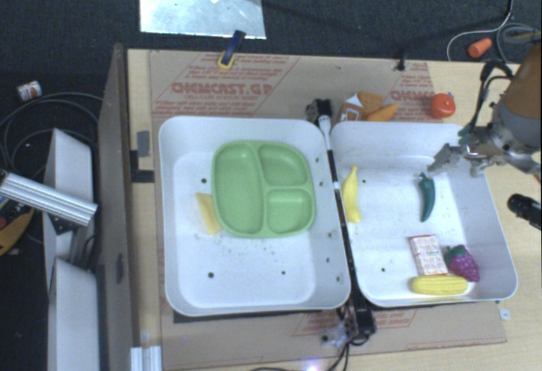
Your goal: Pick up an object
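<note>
Right bin [398, 136]: tool [457, 156] near far-right rim, above bare floor.

We see the arm [521, 115] cut off at the right edge, and a yellow piece [207, 213] partly hidden under the green plate [262, 189].

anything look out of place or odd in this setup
A few toys lie outside the bins on the bench behind the right bin: a tomato, a carrot and a small carton. In the left bin, a yellow piece is partly tucked under the green plate.
</note>
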Tool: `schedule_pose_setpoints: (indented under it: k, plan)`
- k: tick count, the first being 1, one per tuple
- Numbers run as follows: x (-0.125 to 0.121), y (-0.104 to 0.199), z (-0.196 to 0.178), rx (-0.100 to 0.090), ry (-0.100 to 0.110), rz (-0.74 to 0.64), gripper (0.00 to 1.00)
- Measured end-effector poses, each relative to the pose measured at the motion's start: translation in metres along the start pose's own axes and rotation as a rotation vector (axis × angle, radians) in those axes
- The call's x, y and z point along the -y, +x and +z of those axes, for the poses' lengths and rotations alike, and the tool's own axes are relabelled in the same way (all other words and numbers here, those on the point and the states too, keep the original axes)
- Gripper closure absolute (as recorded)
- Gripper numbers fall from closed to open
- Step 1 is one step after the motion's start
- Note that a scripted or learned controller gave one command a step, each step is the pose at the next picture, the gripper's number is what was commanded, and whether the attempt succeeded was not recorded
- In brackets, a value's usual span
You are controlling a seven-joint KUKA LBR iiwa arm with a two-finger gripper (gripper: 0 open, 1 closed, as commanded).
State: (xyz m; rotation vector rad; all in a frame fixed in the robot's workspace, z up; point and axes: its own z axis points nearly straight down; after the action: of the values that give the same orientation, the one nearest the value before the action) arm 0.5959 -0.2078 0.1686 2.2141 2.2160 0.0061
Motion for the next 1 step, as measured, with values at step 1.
schedule_pose_setpoints:
  k: [1]
  plan:
    - [0.0000,0.0226,0.0868,-0.004,0.009,-0.003,0.00]
